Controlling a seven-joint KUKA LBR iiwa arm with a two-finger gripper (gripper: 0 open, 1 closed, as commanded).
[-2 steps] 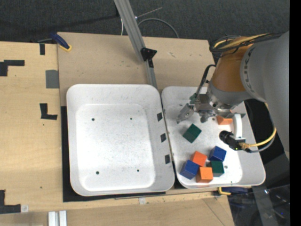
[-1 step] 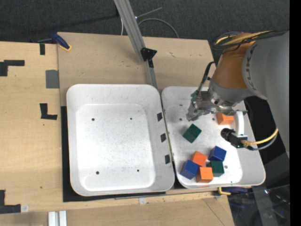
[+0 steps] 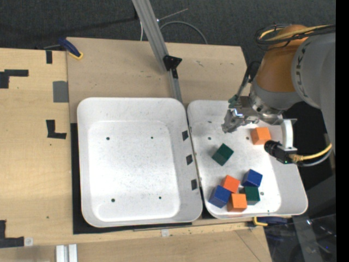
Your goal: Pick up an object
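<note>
The right bin (image 3: pixel 207 119) holds several small blocks. A dark green block (image 3: pixel 222 154) lies alone near its middle. An orange block (image 3: pixel 260 135) sits by the right rim, just right of my gripper. At the near end a cluster gathers: two blue blocks (image 3: pixel 252 177) (image 3: pixel 220 196), two orange ones (image 3: pixel 231 183) (image 3: pixel 238 201) and a green one (image 3: pixel 251 194). My gripper (image 3: pixel 232 121) hangs over the bin's far half, above and to the right of the lone green block, with nothing seen in it.
The left bin (image 3: pixel 87 146) lies beside the right one. A slanted metal pole (image 3: pixel 152 26) rises behind the bins. The arm's grey and orange wrist (image 3: pixel 281 72) looms over the right bin's far right corner. A black connector with a cable (image 3: pixel 278 150) hangs at the right rim.
</note>
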